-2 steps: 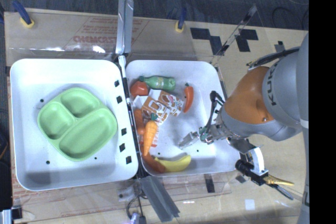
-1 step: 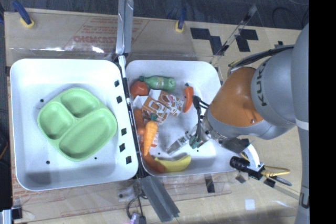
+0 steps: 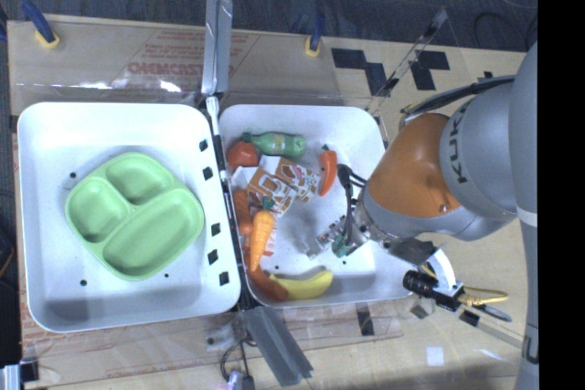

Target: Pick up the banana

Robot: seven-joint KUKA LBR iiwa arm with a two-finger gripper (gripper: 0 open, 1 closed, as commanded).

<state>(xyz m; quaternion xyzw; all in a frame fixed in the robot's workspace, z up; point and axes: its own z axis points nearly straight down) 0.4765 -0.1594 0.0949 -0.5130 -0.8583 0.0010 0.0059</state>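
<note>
1. Banana (image 3: 304,284): lies at the near edge of the right bin (image 3: 366,128), apart from the gripper (image 3: 340,239), which hangs just above and to its right.
2. Gripper: low inside the right bin; nothing visible in its grip; whether it is apart or together, I cannot tell.
3. Right bin contents: banana, carrot (image 3: 261,237), green bottle (image 3: 277,143), snack packet (image 3: 281,184), small red and orange pieces.
4. Left bin (image 3: 55,134): holds 1 green divided plate (image 3: 134,215).
</note>
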